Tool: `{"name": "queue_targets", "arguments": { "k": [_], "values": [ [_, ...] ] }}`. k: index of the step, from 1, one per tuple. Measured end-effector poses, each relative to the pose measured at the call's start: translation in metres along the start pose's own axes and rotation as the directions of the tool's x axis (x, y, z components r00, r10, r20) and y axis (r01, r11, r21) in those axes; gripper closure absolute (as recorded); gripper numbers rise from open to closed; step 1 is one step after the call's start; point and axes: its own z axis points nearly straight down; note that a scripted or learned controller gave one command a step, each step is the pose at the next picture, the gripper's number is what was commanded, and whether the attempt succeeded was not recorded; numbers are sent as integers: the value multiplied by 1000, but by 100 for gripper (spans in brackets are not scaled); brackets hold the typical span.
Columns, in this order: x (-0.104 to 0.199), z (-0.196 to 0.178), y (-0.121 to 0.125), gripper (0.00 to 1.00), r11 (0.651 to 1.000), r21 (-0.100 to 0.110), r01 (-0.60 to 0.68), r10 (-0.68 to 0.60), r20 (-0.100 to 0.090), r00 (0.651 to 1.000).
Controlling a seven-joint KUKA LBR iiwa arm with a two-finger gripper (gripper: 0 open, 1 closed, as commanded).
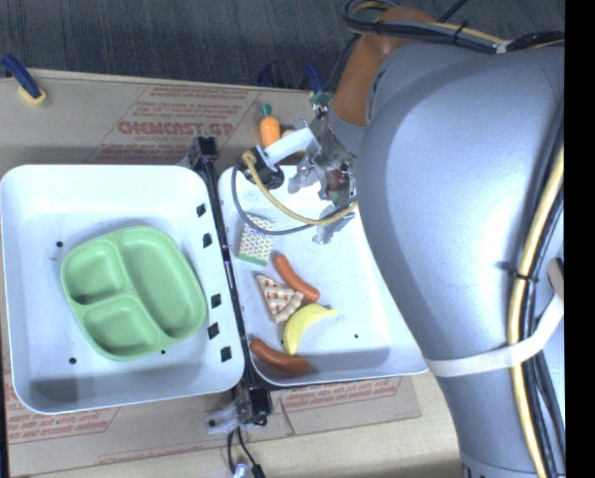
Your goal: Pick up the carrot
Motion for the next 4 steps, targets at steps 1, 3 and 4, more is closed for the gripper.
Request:
{"name": "queue_targets", "arguments": {
  "k": [1, 3, 4],
  "values": [
    [-15, 80, 20, 0, 1000, 2, 30, -30, 4, 1000],
    [-25, -38, 22, 100, 1000, 0, -7, 7, -1, 1000],
    [-78, -93, 58, 100, 1000, 0, 0, 0, 0, 1000]
  ]
}}
